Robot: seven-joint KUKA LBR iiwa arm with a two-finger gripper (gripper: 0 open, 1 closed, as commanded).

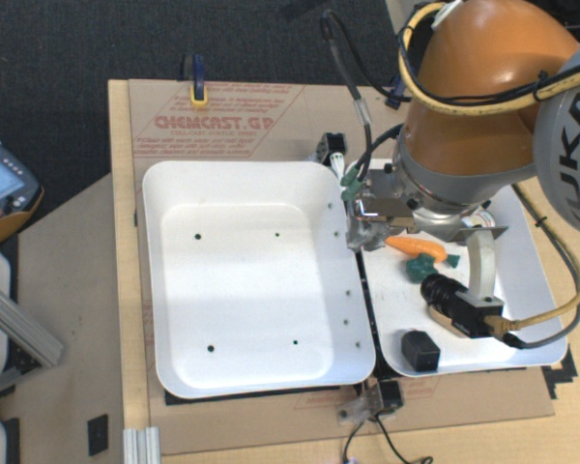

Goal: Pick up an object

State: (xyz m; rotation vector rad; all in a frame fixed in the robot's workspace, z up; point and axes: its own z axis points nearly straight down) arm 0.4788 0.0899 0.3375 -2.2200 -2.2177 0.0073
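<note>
My gripper point(365, 232) hangs low over the left edge of the right bin point(532, 354), close to the wall between the two bins. Just to its right an orange carrot-shaped toy point(416, 246) lies on the bin floor. A small green piece point(418, 267) rests against the carrot's lower side. A black block point(420, 350) sits near the front edge of the same bin. The big orange wrist section hides the back of the right bin.
The left bin point(164, 259) lies beside the right one on a cardboard sheet point(217, 114). A blue and yellow clamp point(198, 80) stands at the cardboard's far edge. Cables run down from the back to the wrist.
</note>
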